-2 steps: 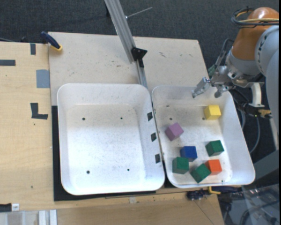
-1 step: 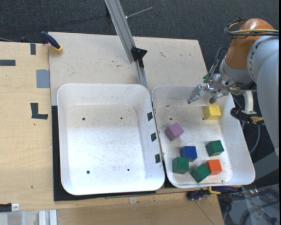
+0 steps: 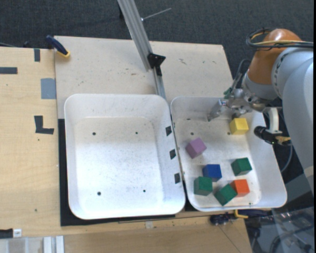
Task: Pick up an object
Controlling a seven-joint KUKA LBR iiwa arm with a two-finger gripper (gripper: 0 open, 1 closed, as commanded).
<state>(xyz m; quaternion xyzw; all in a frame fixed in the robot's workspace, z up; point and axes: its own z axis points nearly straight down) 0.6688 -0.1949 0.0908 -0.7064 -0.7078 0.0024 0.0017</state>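
My gripper (image 3: 224, 108) hangs over the back part of the right bin (image 3: 272, 186), with the grey arm and its orange band reaching in from the right. A yellow cube (image 3: 239, 125) lies just below and to the right of the gripper, apart from it. A purple cube (image 3: 196, 147) sits nearer the bin's middle. Toward the front lie a blue cube (image 3: 212, 171), an orange cube (image 3: 242, 186) and three green cubes (image 3: 242, 166), (image 3: 203, 185), (image 3: 226, 194). I see nothing held in the gripper.
The left bin (image 3: 76, 120) stands beside the right one, their rims touching. A slanted metal rail (image 3: 139, 33) crosses the bench behind the bins. A blue and yellow tool (image 3: 58, 46) lies at the back left.
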